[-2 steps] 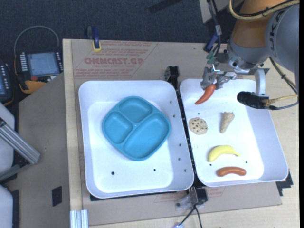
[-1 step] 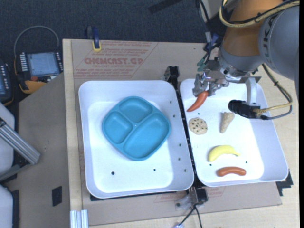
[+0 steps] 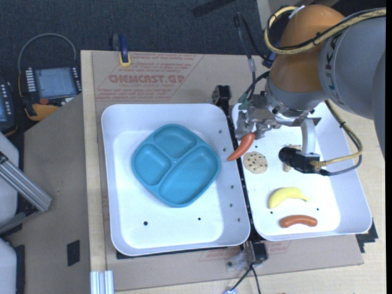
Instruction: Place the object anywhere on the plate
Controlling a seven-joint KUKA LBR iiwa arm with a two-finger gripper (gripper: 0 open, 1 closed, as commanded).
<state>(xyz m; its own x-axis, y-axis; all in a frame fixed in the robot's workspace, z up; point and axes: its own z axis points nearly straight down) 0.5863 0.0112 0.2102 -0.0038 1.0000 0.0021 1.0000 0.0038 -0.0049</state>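
Right bin (image 3: 349,216) held a cookie (image 3: 255,162), a banana (image 3: 288,196) below it, and a sausage (image 3: 299,222) nearest the front rim. Cardboard sheet (image 3: 153,72) lay under both bins. Small screen device (image 3: 55,82) sat at far left, ringed by cable.

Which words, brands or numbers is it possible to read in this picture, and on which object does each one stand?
"CHEMCAST GP": red print on the brown board behind the left bin, read with some doubt.
Smaller red lines above and below it: too blurred to read.
Dark letters on the grey arm: cut off, unreadable.
Screen of the small device: too small to read.
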